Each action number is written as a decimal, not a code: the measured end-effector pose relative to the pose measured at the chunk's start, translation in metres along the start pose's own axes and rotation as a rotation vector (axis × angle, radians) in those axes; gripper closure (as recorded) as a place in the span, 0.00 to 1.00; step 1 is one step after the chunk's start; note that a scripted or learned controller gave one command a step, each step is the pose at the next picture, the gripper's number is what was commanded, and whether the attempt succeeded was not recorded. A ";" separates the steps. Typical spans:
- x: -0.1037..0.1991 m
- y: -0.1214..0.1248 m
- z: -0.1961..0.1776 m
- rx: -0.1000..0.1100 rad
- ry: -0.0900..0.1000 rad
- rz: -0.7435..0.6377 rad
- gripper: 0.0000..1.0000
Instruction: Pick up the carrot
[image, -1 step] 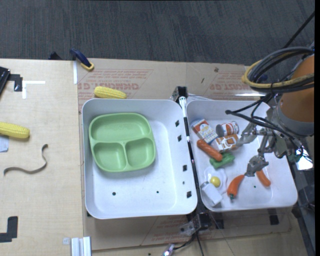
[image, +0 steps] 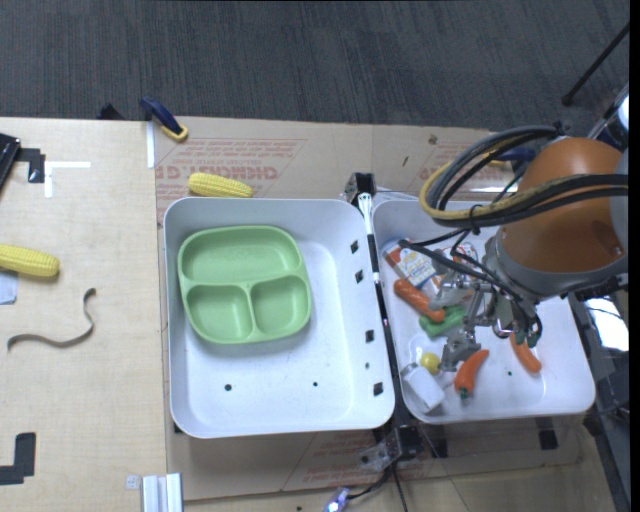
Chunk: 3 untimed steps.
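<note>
In the right bin (image: 560, 385), close to its front wall, my gripper (image: 462, 352) hangs low over a scatter of small things. Whether it is parted or closed I cannot tell from this slant; the metal there is a tangle against the white floor. Just beside its tip lies a carrot (image: 470, 370), orange with a bit of green at its lower end, tilted, touching or nearly touching the gripper; I cannot say that I have it pinched. To the right of that, a second carrot (image: 526, 355) lies apart on the bin floor, under the edge of my wrist. At the front left corner of the bin rests a pale block (image: 422, 388), with a small yellow piece (image: 430, 362) just behind it. Farther back, a third carrot (image: 415, 300) with green leaves (image: 440, 322) lies aslant, and behind it a white-and-red packet (image: 412, 265) sits near the bin's back left corner. My orange band (image: 565, 205) and black cables (image: 480, 185) loom over the bin's right half.

In the left bin (image: 270, 400) a green divided plate (image: 243, 285) sits toward the back left, three compartments showing.

Beyond the bins, on the cardboard (image: 250, 155), lies a corn cob (image: 220, 185), and behind it a blue-and-yellow clamp (image: 165, 118). Far to the left on the bench (image: 80, 400) are another corn cob (image: 28, 261) and a curled dark strip (image: 55, 330).
</note>
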<state>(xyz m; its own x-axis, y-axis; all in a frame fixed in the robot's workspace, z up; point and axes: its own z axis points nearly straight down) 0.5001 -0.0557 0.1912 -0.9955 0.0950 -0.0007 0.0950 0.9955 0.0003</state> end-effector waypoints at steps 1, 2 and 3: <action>-0.032 -0.049 0.092 0.001 -0.001 0.063 0.00; 0.018 -0.043 0.099 0.001 -0.002 0.093 0.00; -0.048 -0.124 0.098 0.001 -0.006 0.025 0.00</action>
<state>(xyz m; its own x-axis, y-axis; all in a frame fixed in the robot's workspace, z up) 0.5358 -0.1838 0.0932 -0.9928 0.1199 -0.0065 0.1199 0.9928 -0.0010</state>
